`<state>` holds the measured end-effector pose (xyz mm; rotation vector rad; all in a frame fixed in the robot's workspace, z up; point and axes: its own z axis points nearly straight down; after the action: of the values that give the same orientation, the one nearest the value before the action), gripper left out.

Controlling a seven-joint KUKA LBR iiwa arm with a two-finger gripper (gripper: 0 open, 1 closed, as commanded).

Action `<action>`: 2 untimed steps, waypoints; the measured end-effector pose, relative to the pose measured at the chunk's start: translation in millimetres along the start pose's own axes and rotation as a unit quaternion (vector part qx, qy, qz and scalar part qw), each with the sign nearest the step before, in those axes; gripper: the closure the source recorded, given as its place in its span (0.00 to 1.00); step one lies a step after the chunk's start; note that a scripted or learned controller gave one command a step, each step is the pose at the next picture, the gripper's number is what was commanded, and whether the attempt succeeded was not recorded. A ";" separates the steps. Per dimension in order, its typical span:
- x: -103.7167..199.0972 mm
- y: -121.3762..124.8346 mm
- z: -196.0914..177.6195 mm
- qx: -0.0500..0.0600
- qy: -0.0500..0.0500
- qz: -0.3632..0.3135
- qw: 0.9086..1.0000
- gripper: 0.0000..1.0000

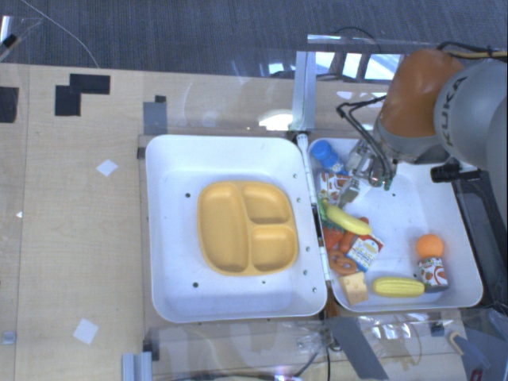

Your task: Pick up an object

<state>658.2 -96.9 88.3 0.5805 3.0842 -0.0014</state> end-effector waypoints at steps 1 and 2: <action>-3.4 2.5 -16.3 -0.003 -0.005 -0.001 1.000 1.00; 7.4 16.8 -104.5 -0.003 -0.008 -0.033 0.999 1.00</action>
<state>657.1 -78.4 192.8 0.4771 3.0850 0.0027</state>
